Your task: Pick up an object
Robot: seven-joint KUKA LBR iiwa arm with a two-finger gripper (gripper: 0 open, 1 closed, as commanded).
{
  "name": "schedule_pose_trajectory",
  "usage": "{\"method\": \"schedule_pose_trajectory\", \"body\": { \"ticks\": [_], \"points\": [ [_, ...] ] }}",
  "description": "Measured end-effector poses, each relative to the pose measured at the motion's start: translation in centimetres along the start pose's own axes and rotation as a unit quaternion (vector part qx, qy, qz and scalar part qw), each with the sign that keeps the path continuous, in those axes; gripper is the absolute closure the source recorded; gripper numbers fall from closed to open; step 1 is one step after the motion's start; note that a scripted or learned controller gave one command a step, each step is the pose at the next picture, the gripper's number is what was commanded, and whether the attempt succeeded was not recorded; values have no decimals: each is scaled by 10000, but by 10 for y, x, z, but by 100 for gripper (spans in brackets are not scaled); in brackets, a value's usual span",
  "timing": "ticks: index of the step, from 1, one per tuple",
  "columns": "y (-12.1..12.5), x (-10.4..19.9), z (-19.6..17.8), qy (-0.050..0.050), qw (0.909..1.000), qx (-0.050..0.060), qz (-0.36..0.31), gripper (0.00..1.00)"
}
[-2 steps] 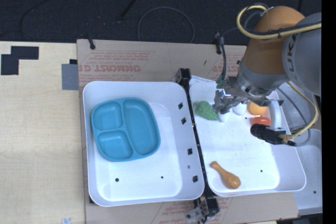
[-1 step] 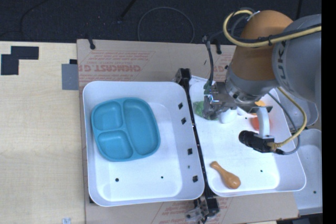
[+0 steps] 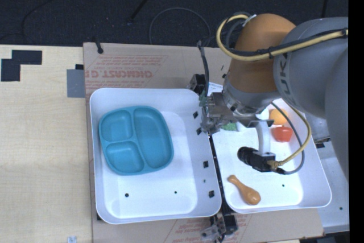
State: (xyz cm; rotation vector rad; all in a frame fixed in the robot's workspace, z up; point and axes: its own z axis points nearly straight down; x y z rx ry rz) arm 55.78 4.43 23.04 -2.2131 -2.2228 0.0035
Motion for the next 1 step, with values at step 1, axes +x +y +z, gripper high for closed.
{"method": "schedule_pose_trajectory", "body": {
  "ticks": [1],
  "points": [
    [-30, 44, -6, 0, 10000, 4, -1, 100]
  ]
}}
